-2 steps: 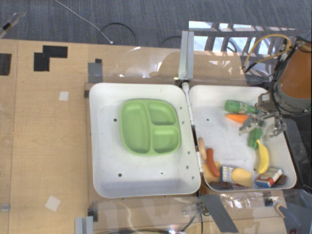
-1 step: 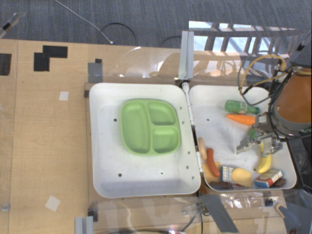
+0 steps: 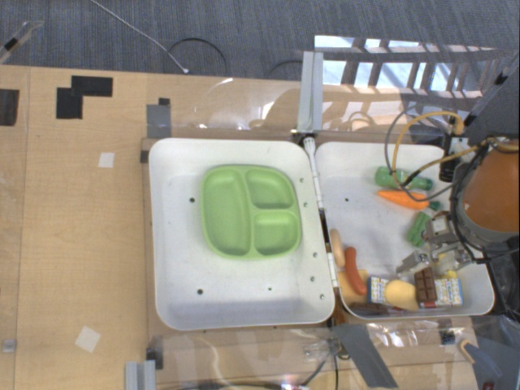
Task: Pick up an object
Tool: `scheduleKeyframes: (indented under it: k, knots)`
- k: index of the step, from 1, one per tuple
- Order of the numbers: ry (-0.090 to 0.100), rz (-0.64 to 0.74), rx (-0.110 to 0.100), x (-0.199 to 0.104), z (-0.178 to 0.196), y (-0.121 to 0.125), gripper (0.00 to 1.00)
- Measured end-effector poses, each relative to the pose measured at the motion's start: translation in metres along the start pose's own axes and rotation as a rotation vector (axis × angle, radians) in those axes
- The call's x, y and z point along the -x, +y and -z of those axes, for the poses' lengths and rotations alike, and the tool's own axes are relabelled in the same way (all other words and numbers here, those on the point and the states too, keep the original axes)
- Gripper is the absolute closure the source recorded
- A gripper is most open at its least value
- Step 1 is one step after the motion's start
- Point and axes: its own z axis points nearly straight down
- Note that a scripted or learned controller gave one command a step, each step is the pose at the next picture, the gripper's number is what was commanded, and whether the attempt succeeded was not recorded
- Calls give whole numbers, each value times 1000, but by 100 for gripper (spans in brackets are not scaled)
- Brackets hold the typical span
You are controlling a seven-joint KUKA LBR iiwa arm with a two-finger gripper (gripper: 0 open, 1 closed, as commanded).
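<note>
Your gripper (image 3: 426, 258) hangs low over the right bin (image 3: 357, 177), just above a chocolate bar (image 3: 425, 287) beside a lemon (image 3: 400, 293); you cannot tell the jaws' state.

A robotics lab: a pale wooden table (image 3: 73, 242) carries two shallow white plastic bins (image 3: 175, 299), loose black cables (image 3: 195, 51) trailing over grey carpet (image 3: 244, 15).

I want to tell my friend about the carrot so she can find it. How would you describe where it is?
Look at the right white bin, the one crowded with toy food, not the left one holding the green plate. Near its far side lies the carrot, just in front of a green toy. It is the only long, thin, bright orange thing with a pointed end.
</note>
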Motion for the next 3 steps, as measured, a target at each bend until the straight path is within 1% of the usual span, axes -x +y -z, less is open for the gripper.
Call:
scheduleKeyframes:
  k: [1,2,3]
  knots:
    - [0,-1,7,0,8,0,100]
    - [11,-210,23,48,95,-14,100]
    - [10,-326,24,85,135,-101,100]
